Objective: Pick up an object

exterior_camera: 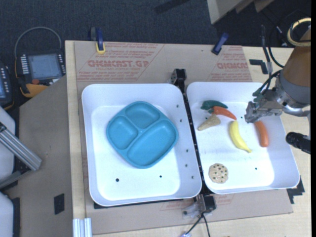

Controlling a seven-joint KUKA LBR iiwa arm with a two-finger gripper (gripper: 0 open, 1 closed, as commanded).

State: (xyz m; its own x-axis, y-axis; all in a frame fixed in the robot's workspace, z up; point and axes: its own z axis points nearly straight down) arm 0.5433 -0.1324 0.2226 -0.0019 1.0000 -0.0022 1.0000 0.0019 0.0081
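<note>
While low over right bin (276, 179), gripper (253, 113), sausage (262, 133) just beside

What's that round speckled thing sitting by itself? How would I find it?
Look in the right-hand shallow white bin, the one without the blue divided plate. Near its front edge lies a round tan cookie with dark chips. It is the one flat, round item there, below the yellow banana.

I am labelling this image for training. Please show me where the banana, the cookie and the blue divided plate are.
banana (239, 136), camera view, middle of its curved body
cookie (217, 172), camera view, centre of its top face
blue divided plate (148, 150), camera view, floor of its large compartment
</note>
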